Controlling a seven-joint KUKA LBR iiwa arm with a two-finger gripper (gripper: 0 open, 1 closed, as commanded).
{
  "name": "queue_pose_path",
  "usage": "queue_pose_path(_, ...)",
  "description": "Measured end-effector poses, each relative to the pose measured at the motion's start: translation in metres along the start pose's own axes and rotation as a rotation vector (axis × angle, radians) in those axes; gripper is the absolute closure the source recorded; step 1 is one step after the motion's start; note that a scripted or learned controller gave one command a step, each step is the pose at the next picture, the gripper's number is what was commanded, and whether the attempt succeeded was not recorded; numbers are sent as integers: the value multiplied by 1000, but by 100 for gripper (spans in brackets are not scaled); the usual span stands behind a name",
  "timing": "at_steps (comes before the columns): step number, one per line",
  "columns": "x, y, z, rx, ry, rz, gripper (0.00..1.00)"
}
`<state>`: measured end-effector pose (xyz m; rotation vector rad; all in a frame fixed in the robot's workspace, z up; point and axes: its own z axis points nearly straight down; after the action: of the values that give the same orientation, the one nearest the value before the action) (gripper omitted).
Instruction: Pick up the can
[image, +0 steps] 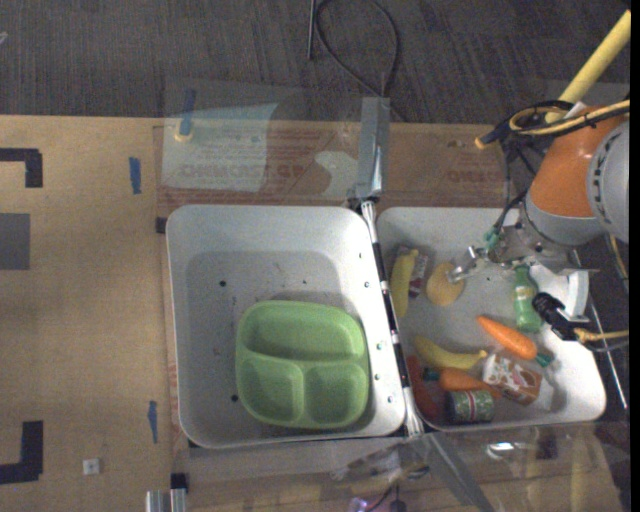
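Note:
The can (470, 405), dark green with a red band, lies on its side near the front wall of the right bin (585, 395). It is wedged among other items, just below an orange piece (462, 379). My gripper (460, 270) hangs over the back left part of that bin, right above a round tan item (443, 286). It is well behind the can, about a third of the bin's length away. Nothing of the can is near the gripper.
The right bin also holds an upright banana (403, 280) by the left wall, a second banana (447, 352), a carrot (507, 337), a green bottle (525, 308) and a small carton (512, 378). A green divided plate (302, 365) lies in the left bin (200, 300).

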<state>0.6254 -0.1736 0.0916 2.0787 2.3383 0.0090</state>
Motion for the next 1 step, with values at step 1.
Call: queue_pose_path(1,-9,43,4,7,3,-46,0)
